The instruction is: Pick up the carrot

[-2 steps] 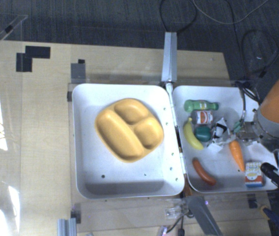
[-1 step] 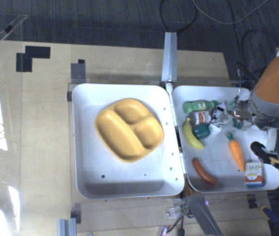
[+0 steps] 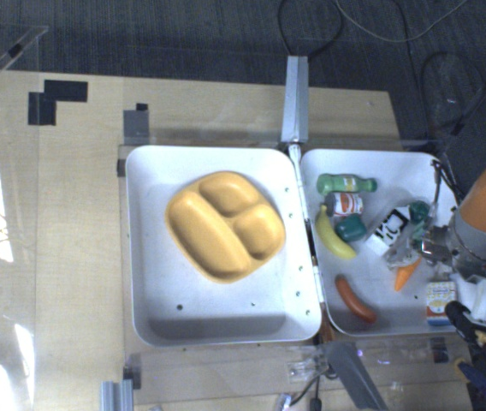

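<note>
Note that the carrot (image 3: pixel 406 274) lies just below the claw (image 3: pixel 421 245), tip angled down-left; whether the claw is gripping cannot be told.

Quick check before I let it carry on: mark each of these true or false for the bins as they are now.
1. The small orange carrot lies in the right white bin. True.
2. The yellow three-compartment plastic tray sits in the right bin. False: it is in the left white bin.
3. The yellow banana lies near the divider side of the right bin. True.
4. The green bottle lies beside the red sausage. False: the bottle is at the far end, the sausage at the near end.
</note>
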Available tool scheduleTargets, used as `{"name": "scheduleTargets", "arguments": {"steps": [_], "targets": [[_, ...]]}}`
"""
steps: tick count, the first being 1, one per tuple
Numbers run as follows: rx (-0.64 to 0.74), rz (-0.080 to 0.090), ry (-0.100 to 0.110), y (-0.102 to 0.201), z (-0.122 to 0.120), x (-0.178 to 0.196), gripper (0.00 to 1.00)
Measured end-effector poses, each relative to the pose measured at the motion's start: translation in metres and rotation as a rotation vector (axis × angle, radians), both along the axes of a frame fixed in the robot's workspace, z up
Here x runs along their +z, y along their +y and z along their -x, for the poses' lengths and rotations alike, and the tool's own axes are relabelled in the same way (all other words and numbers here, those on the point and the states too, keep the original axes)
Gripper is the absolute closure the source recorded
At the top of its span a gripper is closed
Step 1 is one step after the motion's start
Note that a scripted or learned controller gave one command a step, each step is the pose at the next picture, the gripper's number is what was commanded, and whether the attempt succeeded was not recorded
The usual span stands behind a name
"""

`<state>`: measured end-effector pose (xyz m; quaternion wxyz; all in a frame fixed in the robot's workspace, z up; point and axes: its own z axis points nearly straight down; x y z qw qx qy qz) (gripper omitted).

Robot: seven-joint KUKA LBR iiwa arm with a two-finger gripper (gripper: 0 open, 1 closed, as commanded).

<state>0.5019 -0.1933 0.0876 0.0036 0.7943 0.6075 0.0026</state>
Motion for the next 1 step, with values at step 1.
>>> {"name": "scheduleTargets", "arguments": {"steps": [1], "targets": [[0.002,0.000,-0.006,0.0009,-0.0028,0.0119,1.00]]}}
